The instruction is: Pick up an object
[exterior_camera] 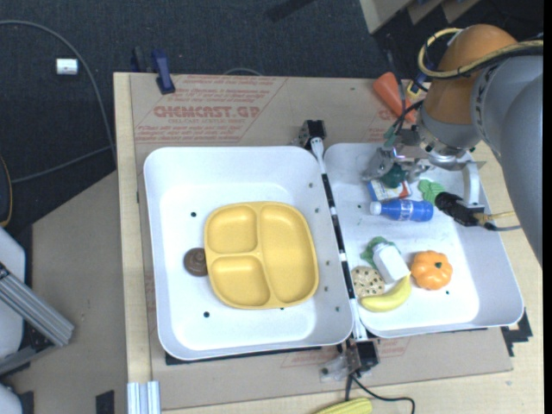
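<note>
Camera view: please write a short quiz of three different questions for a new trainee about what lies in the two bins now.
1. True or false: the yellow divided plate lies in the left bin.
2. Which item touches the banana in the right bin? A) blue bottle B) cookie C) orange pumpkin
3. Fill in: the end effector hangs over the right bin's ____ corner, above the blue bottle.

Key: 1 true; 2 B; 3 far left.
</note>
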### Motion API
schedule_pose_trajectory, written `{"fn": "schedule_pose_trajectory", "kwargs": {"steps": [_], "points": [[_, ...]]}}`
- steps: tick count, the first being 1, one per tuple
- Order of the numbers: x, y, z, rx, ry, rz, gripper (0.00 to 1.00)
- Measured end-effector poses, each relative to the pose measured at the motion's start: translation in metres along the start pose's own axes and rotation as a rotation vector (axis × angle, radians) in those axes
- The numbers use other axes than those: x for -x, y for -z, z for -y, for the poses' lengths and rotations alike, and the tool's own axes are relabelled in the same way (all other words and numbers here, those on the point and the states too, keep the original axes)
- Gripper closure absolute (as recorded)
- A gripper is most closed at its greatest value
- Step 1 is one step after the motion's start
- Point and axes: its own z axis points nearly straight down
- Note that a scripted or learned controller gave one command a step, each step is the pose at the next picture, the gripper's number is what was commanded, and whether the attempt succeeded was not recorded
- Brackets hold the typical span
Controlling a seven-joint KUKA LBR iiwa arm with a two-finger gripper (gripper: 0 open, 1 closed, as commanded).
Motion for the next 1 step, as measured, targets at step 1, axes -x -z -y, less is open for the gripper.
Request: {"fn": "schedule_pose_trajectory", "kwargs": {"steps": [1], "points": [[-0.0543, 0.0906, 0.0418, -0.005, -0.001, -0.003, 1.0]]}}
